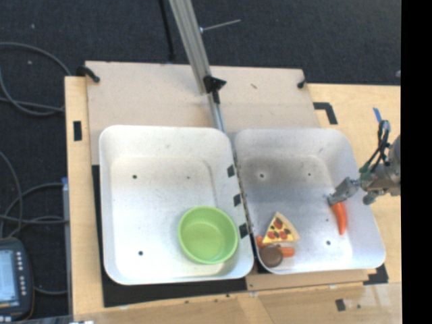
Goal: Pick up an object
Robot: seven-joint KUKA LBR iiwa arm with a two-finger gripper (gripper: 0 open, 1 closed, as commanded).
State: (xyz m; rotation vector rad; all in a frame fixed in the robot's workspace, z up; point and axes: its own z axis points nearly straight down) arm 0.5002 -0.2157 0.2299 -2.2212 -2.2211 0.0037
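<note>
My gripper (pixel 351 197) hangs over the right side of the right bin (pixel 305 144), reaching in from the right edge of the view. Its fingers stand apart, open, with nothing between them. An orange carrot (pixel 341 219) lies on the bin floor just below the left fingertip (pixel 335 196); I cannot tell whether they touch. Near the bin's front left corner lie a toy pizza slice (pixel 279 229), a brown round piece (pixel 271 256) and a small orange piece (pixel 288 252). A green bowl (pixel 207 234) sits upright in the front right of the left bin (pixel 135 155).
A slanted metal pole (pixel 192 39) comes down from the top to the seam between the two bins. The bins rest on a tan bench (pixel 155 93), with cables and a dark floor off to the left. A handheld screen (pixel 13 275) sits at the lower left.
</note>
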